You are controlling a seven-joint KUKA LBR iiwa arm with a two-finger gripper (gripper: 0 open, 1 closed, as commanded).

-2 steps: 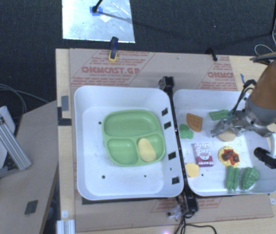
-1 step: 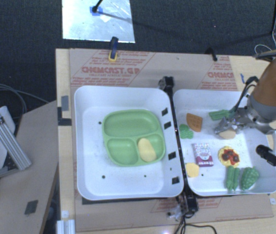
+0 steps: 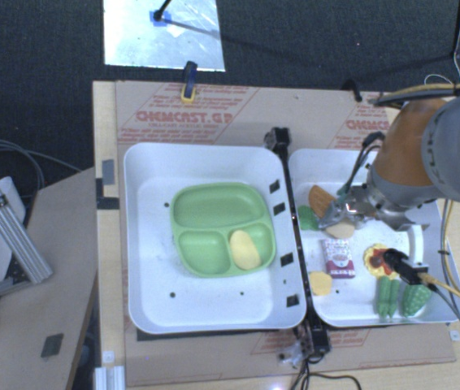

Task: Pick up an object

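While one yellow piece [image 3: 245, 249] fills one green tray [image 3: 214, 210], fingers' [image 3: 342, 211] state is unclear.

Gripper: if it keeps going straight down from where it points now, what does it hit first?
Most likely the pale beige piece lying right under the gripper in the right bin, with the orange-brown piece just beside it. Height above them is unclear from this slanted view, so treat that as a best guess.

One fixed overhead cam, slanted down over both bins [image 3: 145, 242], arm [image 3: 441, 149] from right.
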